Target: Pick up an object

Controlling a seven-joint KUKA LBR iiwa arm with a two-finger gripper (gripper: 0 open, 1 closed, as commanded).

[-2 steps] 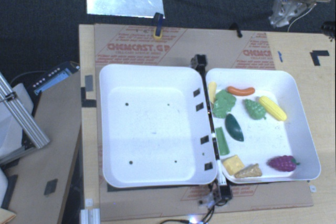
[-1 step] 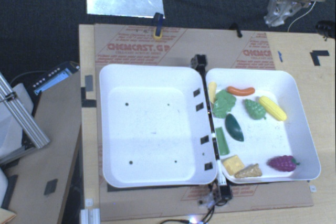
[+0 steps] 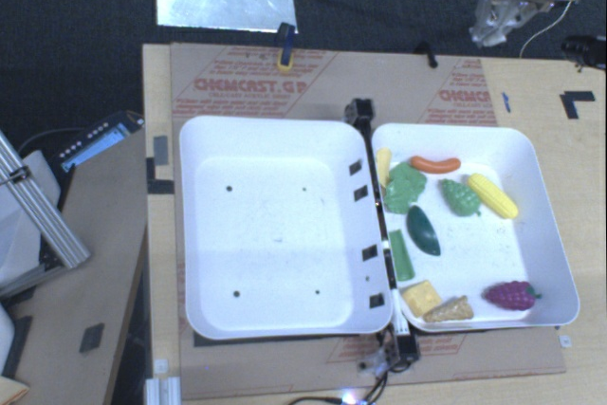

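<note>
Right bin (image 3: 545, 194): small plastic play foods, light, stiff, slick; corn cob (image 3: 493, 194) lies clear, grip across its middle; gripper (image 3: 495, 19) high, jaw state unreadable

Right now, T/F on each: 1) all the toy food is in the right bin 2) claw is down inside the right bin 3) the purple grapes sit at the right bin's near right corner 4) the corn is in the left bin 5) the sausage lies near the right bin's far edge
1) True: the toy food all lies in the right bin.
2) False: the claw is up above the bench, beyond the bin's far edge.
3) True: the purple grapes sit at that near right corner.
4) False: the corn is in the right bin, not the left bin.
5) True: the sausage lies along the far edge.
</note>
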